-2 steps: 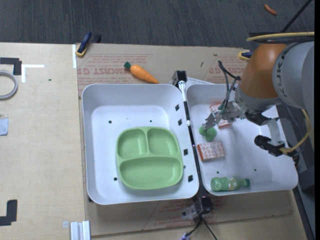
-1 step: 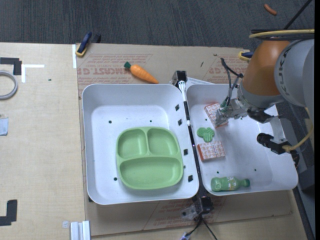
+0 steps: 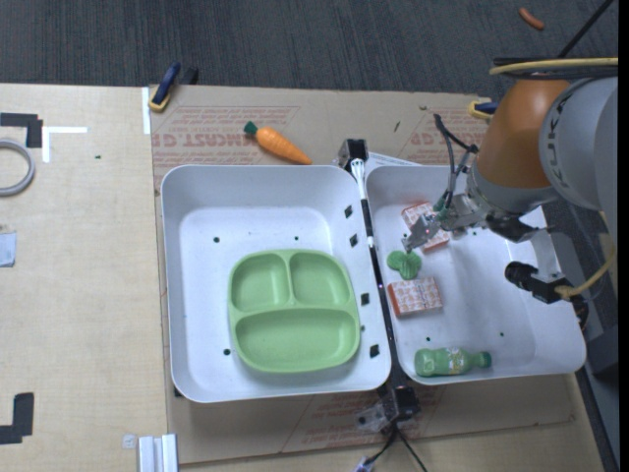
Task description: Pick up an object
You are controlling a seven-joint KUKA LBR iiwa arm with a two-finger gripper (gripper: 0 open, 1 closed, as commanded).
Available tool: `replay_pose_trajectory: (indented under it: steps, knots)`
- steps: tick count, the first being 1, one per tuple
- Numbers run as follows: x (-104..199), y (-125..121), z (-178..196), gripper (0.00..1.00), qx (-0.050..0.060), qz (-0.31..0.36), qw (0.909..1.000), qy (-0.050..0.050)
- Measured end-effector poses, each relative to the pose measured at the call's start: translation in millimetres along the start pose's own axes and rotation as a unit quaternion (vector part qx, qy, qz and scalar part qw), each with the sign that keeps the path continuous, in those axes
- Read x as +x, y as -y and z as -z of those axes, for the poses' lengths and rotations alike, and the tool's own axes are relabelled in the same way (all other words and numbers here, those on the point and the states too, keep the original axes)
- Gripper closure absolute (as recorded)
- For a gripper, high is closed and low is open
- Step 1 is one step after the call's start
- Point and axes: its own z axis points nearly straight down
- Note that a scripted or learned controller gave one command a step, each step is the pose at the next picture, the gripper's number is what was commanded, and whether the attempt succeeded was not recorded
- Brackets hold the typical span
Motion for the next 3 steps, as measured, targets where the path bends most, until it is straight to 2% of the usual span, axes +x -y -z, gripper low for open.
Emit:
replay_pose_trajectory:
  steps: [1,2,3]
  knots:
    - [-0.8,-0.8,9.8,1.00,-0.001,-0.001,1.0000,0.001]
    - [-0.7,-0.7,9.8,0.00,-0.001,-0.001,1.0000,0.001]
    - [-1.5,-1.5,19.6,1.00,-0.002,-0.002,1.0000,0.001]
